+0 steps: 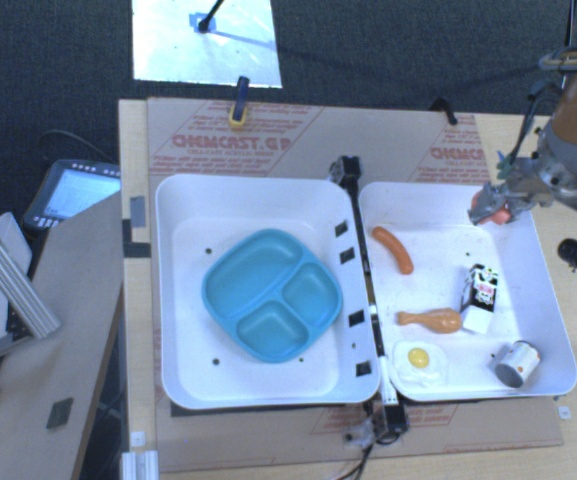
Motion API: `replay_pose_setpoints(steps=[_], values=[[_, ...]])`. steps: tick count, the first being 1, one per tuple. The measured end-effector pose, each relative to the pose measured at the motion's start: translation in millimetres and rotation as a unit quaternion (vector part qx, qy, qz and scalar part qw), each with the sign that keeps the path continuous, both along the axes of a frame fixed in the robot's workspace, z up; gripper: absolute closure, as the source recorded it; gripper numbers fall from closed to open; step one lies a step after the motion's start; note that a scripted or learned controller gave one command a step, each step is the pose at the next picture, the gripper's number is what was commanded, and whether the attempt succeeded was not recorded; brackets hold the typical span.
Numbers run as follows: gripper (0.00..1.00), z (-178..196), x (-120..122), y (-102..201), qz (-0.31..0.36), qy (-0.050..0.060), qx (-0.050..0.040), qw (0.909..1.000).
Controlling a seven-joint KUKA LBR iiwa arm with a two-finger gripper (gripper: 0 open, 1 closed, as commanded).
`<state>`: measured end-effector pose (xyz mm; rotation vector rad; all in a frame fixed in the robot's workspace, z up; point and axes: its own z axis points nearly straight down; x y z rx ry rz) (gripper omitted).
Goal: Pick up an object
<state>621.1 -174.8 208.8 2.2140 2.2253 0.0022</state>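
My gripper point(492, 211) hangs over the far right corner of the right bin point(560, 340), below the grey wrist and its orange band. A small red-orange object point(501, 212) sits between its fingers, lifted off the bin floor. In the same bin lie an orange sausage point(392, 249), a toy drumstick point(430, 319), a fried egg point(419, 358), a black-and-white carton point(481, 293) and a metal cup point(516, 362), all nearer the front than the gripper.
The left bin point(168, 268) holds a blue divided plate point(268, 293). A black divider point(360, 268) runs between the two bins. A tablet point(73, 196) and a metal rail point(8, 268) lie off the bench at the left.
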Motion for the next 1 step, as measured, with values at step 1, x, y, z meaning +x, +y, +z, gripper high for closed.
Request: replay_pose_setpoints(steps=[1], values=[[1.00, 3.0, -4.9, 63.5, 0.003, 0.001, 0.0015, 1.0000]])
